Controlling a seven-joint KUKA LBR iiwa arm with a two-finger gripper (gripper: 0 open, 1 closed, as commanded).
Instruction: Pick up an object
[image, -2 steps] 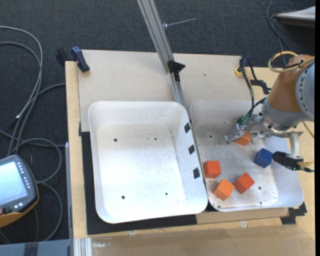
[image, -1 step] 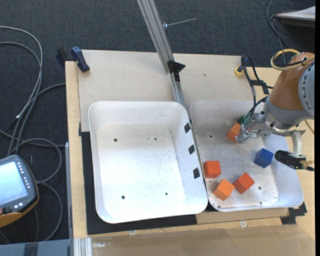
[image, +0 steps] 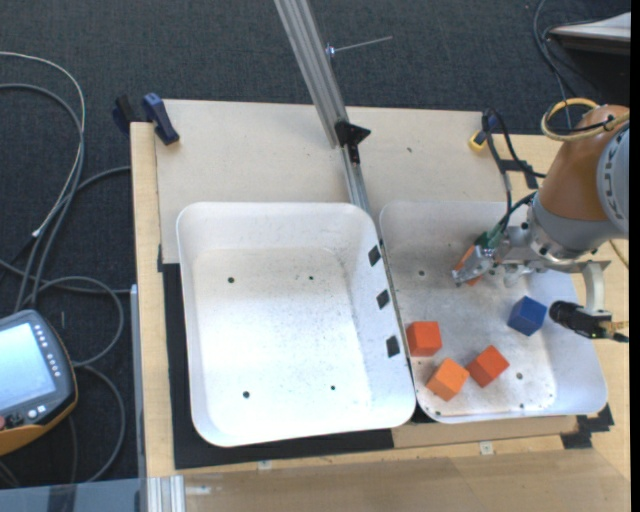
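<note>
- Here, in the camera view, the arm reaches in from the right over the right bin.
- The jaws of the gripper hang over that bin's far part; whether they are spread or pressed together I cannot tell.
- A blue cube lies right of them, near but apart.
- Three orange cubes sit nearer.
- The left bin lies beside it on the worktop.

Small blue cube just below-right of gripper, apart from it, tilted. Three small orange-red cubes further below gripper: one down-left, one lighter orange lowest, one redder beside it. All resting on bin floor.
</note>
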